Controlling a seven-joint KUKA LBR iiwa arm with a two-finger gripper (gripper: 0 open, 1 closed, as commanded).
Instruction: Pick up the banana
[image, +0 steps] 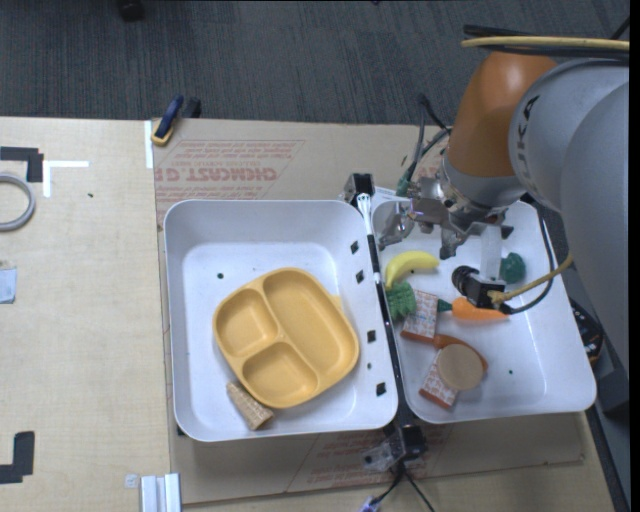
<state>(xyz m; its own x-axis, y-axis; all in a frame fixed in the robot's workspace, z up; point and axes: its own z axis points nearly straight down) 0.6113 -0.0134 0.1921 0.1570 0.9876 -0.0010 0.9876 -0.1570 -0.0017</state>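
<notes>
Looking down at the right bin (560, 390), I find the banana (411, 264) lying near its upper left corner, close to the wall shared with the left bin (190, 330), curved and resting flat on the white floor. Just below it sits a small green broccoli-like piece (401, 299), nearly touching its lower end, and beside that a printed carton (424, 313); further right lies a carrot (478, 312), and a teal lump (513, 266) sits near the arm. Lower down a brown round lid or disc (461, 367) rests on another carton. The gripper (432, 222) hangs just above and slightly right of the banana, below the orange band of the arm (500, 100); I cannot tell how it is set, since the wrist hardware and cables crowd that spot. Nothing is lifted: the banana is on the bin floor, so I judge I am in the approach step, not yet at the grasp. My next move, as I read it, calls for shifting a little left and down, lining up across the banana's narrow width, and staying clear of the bin wall and the green piece. The left bin carries a yellow divided plate (287, 337) and a small tan block (249, 407), well apart from the work.
</notes>
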